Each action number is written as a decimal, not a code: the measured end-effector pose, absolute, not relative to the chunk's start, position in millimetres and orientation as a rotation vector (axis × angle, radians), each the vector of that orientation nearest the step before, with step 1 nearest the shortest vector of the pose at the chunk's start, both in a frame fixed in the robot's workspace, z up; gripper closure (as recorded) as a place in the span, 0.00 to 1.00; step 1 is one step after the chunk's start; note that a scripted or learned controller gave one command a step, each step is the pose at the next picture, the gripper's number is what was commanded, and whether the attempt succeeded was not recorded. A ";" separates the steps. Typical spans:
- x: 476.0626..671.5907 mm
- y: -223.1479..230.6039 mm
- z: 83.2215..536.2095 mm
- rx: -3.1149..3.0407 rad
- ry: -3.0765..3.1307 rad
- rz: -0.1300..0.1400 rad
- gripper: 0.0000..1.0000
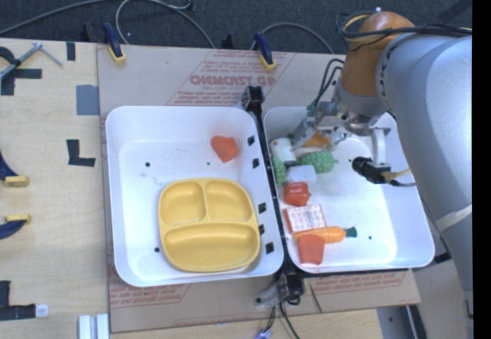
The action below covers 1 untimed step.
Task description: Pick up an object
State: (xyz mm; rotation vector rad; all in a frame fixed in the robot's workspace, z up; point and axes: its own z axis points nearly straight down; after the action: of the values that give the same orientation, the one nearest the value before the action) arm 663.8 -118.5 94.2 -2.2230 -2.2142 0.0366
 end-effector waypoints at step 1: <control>665.0 -120.1 85.2 -2.226 -2.218 0.029 0.00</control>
State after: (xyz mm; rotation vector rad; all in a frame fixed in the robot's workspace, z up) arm 665.0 -120.1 85.2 -2.2263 -2.2176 0.0293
